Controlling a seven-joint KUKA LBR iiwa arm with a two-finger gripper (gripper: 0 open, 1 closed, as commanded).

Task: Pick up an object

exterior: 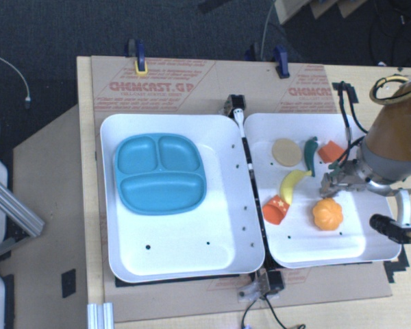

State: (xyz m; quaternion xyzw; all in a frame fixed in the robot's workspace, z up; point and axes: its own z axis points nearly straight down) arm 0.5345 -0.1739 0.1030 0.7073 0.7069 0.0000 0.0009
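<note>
The right bin [308,252] holds several toy foods: a tan round cookie [285,152], a green pepper [309,153], an orange-red block [330,151], a yellow banana [292,184], a red strawberry-like piece [276,210] and an orange fruit [327,214]. My gripper [333,184] hangs low over the right bin, just above the orange fruit and right of the banana. Its dark fingers are small and blurred against the bin floor, and nothing shows between them.
The left bin [175,252] holds a blue divided plate [161,173]. A black divider rail [246,163] runs between the bins. The arm's orange band [397,125] and grey wrist reach in from the right, over the right bin's edge. Cables loop at the upper right.
</note>
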